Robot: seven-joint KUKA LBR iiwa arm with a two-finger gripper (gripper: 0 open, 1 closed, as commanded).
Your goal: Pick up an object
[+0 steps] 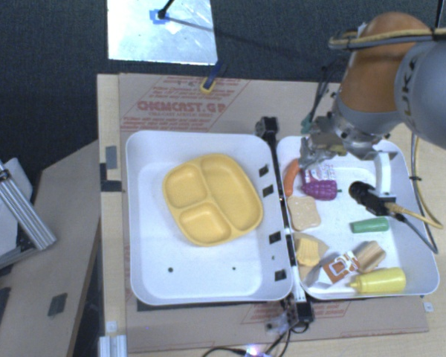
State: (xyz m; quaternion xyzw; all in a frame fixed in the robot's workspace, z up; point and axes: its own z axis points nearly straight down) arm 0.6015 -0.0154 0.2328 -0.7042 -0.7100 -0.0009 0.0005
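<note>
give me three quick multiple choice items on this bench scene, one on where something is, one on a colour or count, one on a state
1. Where does the yellow divided plate lie?
A. in the left bin
B. in the right bin
C. on the cardboard outside the bins

2. How many compartments does the plate have?
A. two
B. three
C. five

3. How does the yellow squeeze bottle rest?
A. upright on its base
B. lying on its side
C. hanging from the end effector

Answers:
1. A, the plate sits alone on the left bin's floor.
2. B, two compartments along the upper side and one below.
3. B, it lies lengthwise on the floor at the near edge of the right bin, apart from the end effector, which is over that bin's far left corner by the purple grapes.
</note>
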